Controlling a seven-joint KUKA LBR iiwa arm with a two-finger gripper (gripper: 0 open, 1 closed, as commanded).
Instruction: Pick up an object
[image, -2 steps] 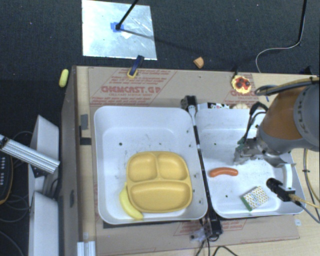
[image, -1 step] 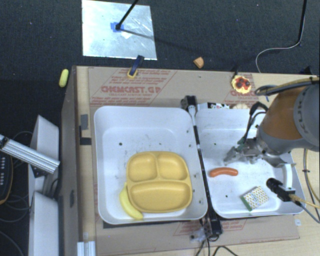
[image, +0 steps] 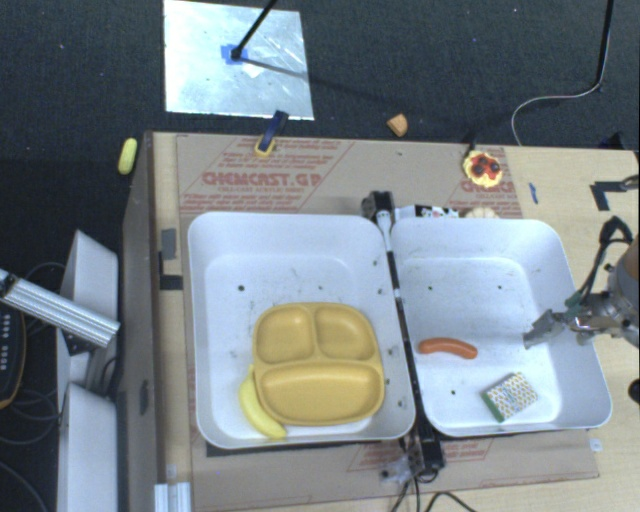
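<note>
A: Hot dog (image: 447, 348) lies in right bin (image: 560, 250), mid-floor; green sponge (image: 510, 396) nearer the front corner.
B: End effector (image: 545, 328)?
A: Over the right bin's right edge, apart from both. Open or closed, cannot tell.
B: Left bin (image: 230, 250)?
A: Yellow divided plate (image: 318, 362), banana (image: 258, 410) touching it.

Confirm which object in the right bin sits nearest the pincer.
The green-edged sponge, near that bin's front right corner, just below the pincer. The orange hot dog lies further left, toward the divider between the bins.
</note>
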